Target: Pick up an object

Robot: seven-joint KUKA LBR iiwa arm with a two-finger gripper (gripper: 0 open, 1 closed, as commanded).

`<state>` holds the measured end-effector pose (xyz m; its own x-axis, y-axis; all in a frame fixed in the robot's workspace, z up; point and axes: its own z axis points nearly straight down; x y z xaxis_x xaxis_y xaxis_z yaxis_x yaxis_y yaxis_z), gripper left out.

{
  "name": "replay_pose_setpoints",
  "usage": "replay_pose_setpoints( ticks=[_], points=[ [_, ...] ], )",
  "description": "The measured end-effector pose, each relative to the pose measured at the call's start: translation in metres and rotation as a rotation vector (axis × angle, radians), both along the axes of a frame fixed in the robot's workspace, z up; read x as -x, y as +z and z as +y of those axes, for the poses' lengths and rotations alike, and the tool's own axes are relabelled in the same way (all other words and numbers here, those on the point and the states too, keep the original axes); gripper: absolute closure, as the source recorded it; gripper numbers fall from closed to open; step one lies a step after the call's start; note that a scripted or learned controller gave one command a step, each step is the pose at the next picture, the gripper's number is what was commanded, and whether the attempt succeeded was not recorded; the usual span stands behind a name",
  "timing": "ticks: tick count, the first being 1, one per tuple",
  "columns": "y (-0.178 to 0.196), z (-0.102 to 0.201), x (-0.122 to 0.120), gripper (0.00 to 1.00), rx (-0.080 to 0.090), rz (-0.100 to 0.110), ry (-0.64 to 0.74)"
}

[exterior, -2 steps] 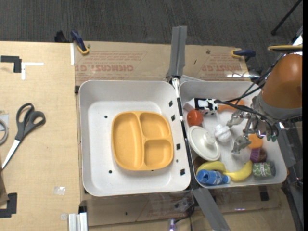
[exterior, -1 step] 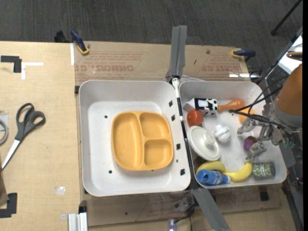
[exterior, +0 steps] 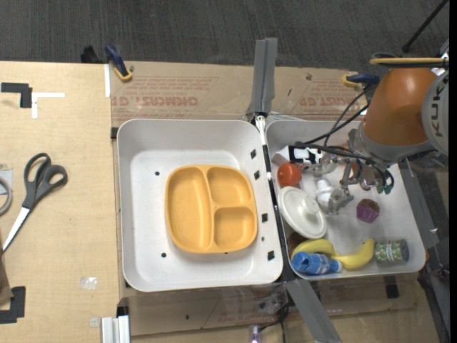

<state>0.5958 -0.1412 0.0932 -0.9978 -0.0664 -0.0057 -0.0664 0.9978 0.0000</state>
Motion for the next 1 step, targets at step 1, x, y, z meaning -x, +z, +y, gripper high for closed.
replay_pose_setpoints(
  ticks=[1],
  points=[
    [-0.0040,0.0245,-0.0529,0.00,0.009,0.048,-0.084]
  ],
)
